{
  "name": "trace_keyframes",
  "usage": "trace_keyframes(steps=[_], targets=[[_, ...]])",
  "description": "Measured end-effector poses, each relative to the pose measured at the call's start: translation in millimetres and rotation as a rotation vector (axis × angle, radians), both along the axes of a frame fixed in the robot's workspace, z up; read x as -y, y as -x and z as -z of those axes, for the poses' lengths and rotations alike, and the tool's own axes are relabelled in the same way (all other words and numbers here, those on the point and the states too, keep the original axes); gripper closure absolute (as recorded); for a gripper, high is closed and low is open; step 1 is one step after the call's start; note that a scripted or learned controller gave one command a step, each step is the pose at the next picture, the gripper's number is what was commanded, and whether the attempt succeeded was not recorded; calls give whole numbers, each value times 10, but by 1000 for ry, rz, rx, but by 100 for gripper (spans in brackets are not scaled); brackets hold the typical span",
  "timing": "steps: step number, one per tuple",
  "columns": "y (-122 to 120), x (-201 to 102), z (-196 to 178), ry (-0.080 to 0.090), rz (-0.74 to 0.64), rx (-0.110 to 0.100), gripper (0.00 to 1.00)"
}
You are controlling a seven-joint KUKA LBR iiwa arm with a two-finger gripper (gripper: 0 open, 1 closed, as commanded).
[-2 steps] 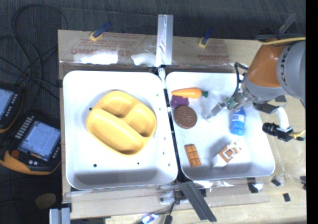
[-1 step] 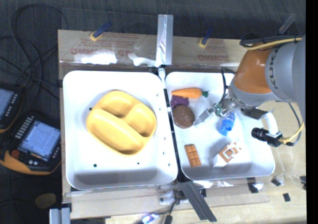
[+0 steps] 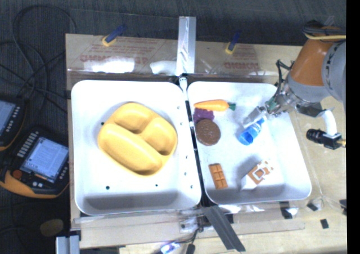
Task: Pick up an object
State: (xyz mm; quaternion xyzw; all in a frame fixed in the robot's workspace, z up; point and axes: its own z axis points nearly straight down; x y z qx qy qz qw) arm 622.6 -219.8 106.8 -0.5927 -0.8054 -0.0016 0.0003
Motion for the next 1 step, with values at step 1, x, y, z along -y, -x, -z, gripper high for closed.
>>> trace_keyframes(steps=[1], targets=[[527,-208,175,10,-56,12,0]])
